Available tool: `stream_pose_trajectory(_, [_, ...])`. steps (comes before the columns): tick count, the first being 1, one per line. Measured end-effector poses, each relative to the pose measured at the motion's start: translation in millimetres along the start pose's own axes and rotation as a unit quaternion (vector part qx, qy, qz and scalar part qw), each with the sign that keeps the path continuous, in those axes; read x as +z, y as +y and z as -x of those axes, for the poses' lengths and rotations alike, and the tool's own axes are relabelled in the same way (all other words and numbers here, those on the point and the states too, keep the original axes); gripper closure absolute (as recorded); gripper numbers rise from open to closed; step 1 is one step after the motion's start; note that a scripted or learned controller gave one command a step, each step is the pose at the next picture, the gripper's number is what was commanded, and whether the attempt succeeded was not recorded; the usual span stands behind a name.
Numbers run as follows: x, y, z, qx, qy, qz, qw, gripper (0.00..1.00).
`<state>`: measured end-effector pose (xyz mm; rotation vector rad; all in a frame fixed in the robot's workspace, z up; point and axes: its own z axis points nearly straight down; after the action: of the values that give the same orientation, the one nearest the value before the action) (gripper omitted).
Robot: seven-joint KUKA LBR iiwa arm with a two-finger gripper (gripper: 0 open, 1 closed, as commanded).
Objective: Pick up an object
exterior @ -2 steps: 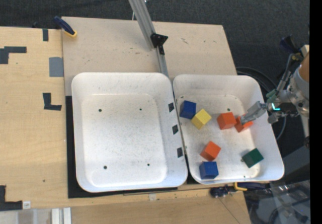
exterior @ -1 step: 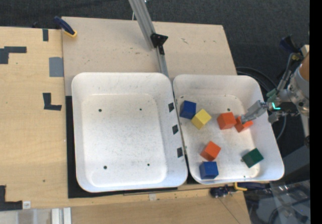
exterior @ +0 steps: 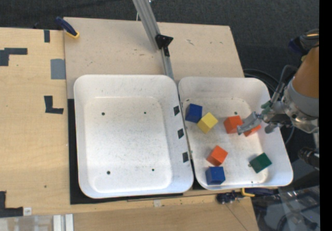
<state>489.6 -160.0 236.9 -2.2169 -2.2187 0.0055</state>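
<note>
The right bin (exterior: pixel 259 87) holds several small blocks: a blue one (exterior: pixel 193 112), a yellow one (exterior: pixel 208 122), an orange one (exterior: pixel 232 124), a second orange one (exterior: pixel 217 155), a second blue one (exterior: pixel 215 175) and a green one (exterior: pixel 260 162). My gripper (exterior: pixel 248 125) reaches in from the right, over the bin's right half, just right of the upper orange block. A small red-orange piece (exterior: pixel 253 131) peeks out right under the gripper; I cannot tell whether it is held or lying in the bin.
The left bin (exterior: pixel 83 90) lies beside the right one. A slanted metal pole (exterior: pixel 145 9) crosses the bench behind the bins. The arm's grey wrist (exterior: pixel 301 101) hangs over the right bin's right rim.
</note>
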Motion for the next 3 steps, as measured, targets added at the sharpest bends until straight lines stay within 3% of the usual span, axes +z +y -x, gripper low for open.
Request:
stream_pose_trajectory(2, [122.6, 9.8, -2.4, 0.000, 0.000, -0.001, 1.0000, 0.00])
stream_pose_trajectory(3, [109.7, 10.6, -2.3, 0.000, 0.000, 0.001, 1.0000, 1.00])
